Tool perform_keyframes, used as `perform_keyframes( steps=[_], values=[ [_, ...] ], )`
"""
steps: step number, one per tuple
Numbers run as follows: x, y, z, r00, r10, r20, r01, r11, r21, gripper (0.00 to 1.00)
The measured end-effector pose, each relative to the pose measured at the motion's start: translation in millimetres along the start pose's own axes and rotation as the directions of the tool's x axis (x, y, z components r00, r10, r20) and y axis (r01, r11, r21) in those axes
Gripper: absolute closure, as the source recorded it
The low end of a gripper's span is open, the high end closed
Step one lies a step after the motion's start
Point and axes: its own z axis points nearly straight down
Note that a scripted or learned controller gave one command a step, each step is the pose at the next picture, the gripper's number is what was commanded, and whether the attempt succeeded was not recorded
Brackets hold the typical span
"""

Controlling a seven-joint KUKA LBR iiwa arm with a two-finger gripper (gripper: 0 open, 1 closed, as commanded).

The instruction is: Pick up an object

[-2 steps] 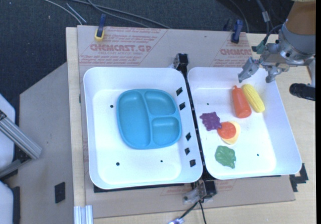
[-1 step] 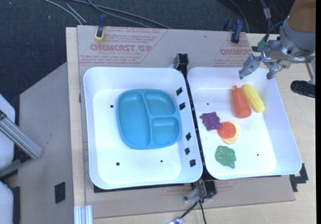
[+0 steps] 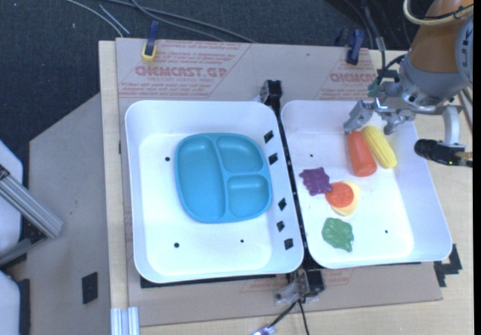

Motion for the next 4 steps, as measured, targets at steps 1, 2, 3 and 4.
perform_keyframes(
  steps=[1,2,3,4],
  values=[
    [4.1,3.7,42.9,1.0,-0.001,0.0,0.001,1.0,-0.001,0.0],
    [5.0,3.3,94.5,1.0,-0.001,0.0,0.001,1.0,0.0,0.0],
    [4.8,5.2,79.5,1.0,-0.001,0.001,0.001,1.0,-0.006,1.0],
    [7.1,7.8,35.3,1.0,-0.001,0.003,0.001,1.0,-0.011,1.0]
  ],
)
